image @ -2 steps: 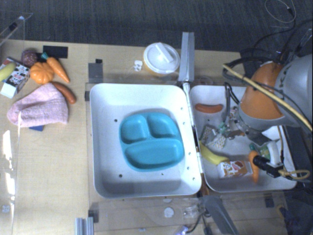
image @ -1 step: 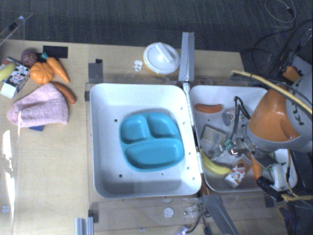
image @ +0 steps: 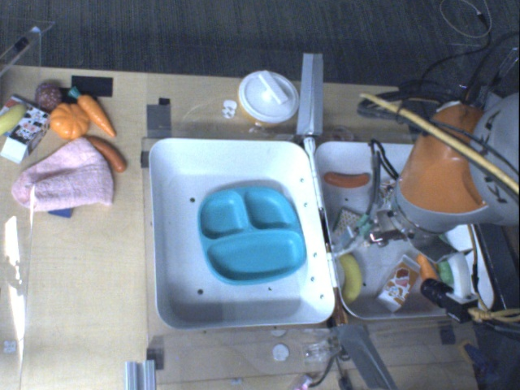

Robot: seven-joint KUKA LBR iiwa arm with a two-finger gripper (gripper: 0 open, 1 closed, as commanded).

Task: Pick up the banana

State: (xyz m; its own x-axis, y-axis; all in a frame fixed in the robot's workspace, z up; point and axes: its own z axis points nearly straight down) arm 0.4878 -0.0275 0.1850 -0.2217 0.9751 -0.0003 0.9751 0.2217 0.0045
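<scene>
The banana (image: 352,277) is yellow with a greenish upper end. It lies in the right bin (image: 382,309) against its left wall, near the front corner. My gripper (image: 358,234) hangs over the left part of that bin, just behind the banana's upper end and close to it. Nothing shows that the banana is lifted; it rests on the bin floor. The grey arm with its orange band (image: 439,177) covers the middle and right of the bin.
A toy sausage (image: 348,179) lies at the back of the right bin; a small carton (image: 396,287) and a carrot (image: 426,266) lie at its front. The left bin (image: 179,218) holds a blue divided plate (image: 252,232). A pink cloth (image: 65,179) and toy foods lie far left.
</scene>
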